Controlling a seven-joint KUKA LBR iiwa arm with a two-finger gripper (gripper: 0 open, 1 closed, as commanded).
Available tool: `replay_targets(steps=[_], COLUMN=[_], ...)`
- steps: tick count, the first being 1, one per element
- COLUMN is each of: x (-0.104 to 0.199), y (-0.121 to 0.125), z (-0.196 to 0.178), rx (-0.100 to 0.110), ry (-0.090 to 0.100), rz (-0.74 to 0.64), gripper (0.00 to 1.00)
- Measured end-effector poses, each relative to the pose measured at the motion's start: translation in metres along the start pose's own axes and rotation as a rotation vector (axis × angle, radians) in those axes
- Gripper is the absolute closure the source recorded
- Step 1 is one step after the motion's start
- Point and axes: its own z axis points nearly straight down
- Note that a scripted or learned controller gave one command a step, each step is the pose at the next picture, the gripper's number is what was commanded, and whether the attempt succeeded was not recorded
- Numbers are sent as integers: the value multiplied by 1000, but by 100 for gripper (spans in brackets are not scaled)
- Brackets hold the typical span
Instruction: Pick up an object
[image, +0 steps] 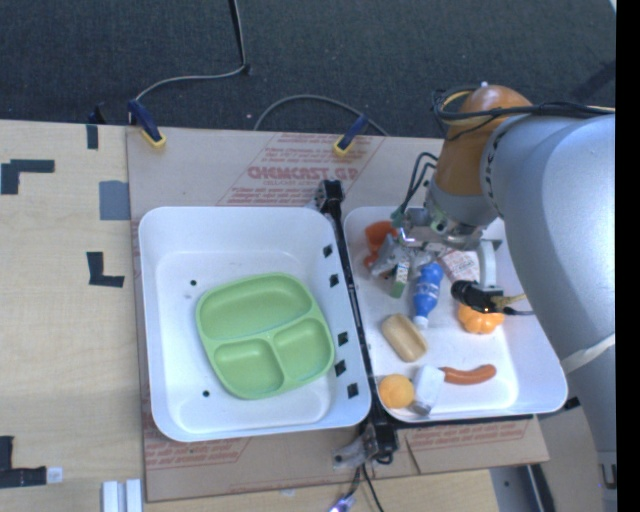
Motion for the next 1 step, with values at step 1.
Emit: replay_targets(steps=[1], x=[68], y=[-48], z=[-87], rx=[-75], ry=[-20], rz=[-4], gripper=[100])
